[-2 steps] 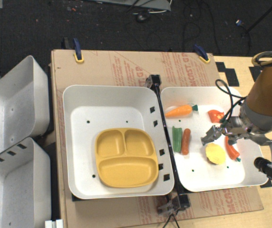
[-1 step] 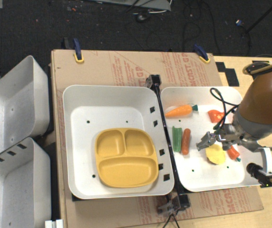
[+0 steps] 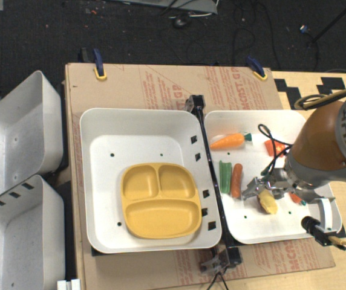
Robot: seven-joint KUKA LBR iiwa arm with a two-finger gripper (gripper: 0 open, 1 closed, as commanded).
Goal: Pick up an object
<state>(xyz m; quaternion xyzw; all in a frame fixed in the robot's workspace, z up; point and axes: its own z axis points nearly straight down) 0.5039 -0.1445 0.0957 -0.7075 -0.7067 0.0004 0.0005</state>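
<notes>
**Crowded grasp may slip**

The fingers [image 3: 264,189] hang low in the right bin [image 3: 254,231]; how far they are open cannot be told, and no object is seen held. A yellow piece [image 3: 269,205] lies just below them, and a brown sausage [image 3: 236,180] and green stick [image 3: 225,176] lie beside them. The arm could nudge these neighbours or pinch the yellow piece's edge, so that it slips out.

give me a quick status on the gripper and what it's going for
Gripper low in right bin, over yellow piece; grasp unconfirmed. Green stick and sausage just left. Carrot farther back.
</notes>
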